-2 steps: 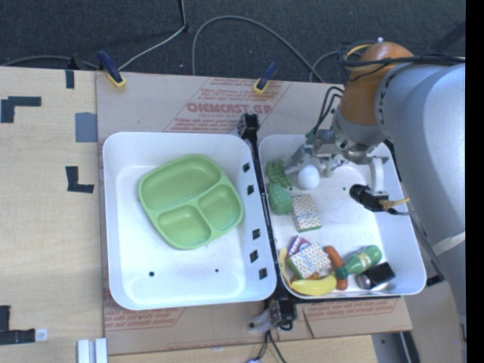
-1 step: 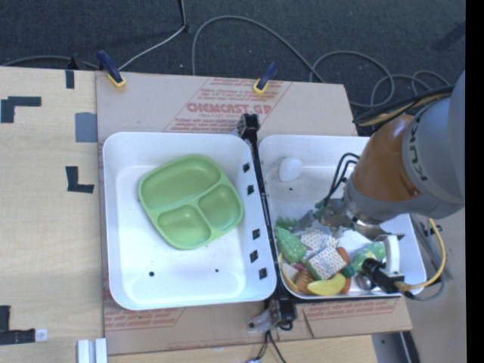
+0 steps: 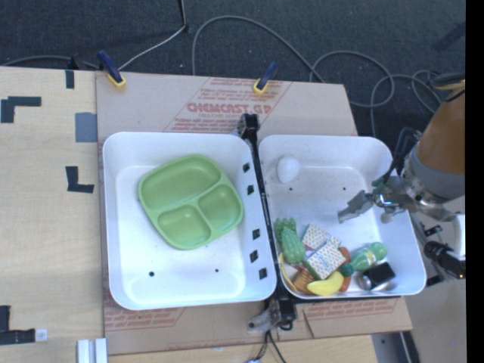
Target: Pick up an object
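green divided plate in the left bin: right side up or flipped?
Right side up. The green three-compartment plate lies flat in the left white bin, its raised rim and dividers facing the camera, nothing in its compartments.

Even, bright overhead light; the white bins (image 3: 121, 203) glare slightly, shadows are soft, and the whole view is mildly blurred and grainy.

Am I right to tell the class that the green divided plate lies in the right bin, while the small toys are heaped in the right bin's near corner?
Not quite. The camera view shows the green divided plate in the left bin; the small toys are indeed heaped in the right bin's near corner.
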### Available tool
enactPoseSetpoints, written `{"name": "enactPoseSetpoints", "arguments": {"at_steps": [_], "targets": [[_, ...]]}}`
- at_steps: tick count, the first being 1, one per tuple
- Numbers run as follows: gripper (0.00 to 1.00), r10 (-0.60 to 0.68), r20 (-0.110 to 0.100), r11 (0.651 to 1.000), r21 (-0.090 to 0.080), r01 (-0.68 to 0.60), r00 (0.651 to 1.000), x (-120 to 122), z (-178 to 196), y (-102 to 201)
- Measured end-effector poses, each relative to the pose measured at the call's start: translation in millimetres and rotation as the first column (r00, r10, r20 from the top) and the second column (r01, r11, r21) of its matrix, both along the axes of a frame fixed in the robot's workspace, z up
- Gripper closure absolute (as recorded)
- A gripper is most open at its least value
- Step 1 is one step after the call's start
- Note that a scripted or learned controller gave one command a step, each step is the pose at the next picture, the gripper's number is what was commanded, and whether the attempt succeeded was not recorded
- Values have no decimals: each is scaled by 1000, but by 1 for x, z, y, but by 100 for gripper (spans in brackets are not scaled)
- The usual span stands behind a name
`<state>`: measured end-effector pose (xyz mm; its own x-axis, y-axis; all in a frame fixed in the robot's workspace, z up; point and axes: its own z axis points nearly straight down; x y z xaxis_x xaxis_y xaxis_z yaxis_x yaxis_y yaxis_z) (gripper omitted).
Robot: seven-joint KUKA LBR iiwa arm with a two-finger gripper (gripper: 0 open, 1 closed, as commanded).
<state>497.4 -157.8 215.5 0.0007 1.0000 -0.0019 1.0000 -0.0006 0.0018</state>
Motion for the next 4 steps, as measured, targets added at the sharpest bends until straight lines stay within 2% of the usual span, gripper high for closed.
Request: {"name": "enactPoseSetpoints", "arguments": {"at_steps": [1,2,3,4], "targets": [[0,1,-5,1000,3,-1,1000,-14,-98,30],[0,-3,10,1000,-5,3,1000,-11,-127,45],[100,1,13,1000,3,-1,1000,-8,-115,49],[100,0,-1,1000,1,0,1000,-13,-26,19]]}}
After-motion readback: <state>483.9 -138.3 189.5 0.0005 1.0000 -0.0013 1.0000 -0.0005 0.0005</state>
